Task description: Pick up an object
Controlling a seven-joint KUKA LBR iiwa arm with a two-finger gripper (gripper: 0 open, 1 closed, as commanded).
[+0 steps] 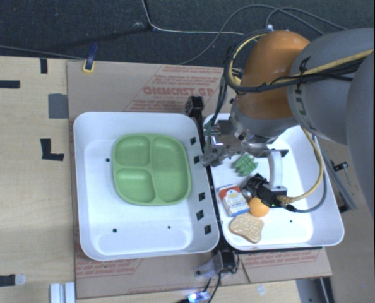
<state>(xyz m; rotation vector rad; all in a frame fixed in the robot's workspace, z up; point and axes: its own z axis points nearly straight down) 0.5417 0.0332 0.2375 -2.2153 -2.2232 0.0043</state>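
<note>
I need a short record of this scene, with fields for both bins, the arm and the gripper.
left bin: one green divided plate, lying flat
right bin: green toy, small carton, orange ball, bread slice
grouping: carton, ball and bread lie close together; the green toy is apart, further back
arm: reaches in from the right, over the right bin
gripper: at the right bin's left wall, beside the green toy
task state: all four things lie in the bin
</note>
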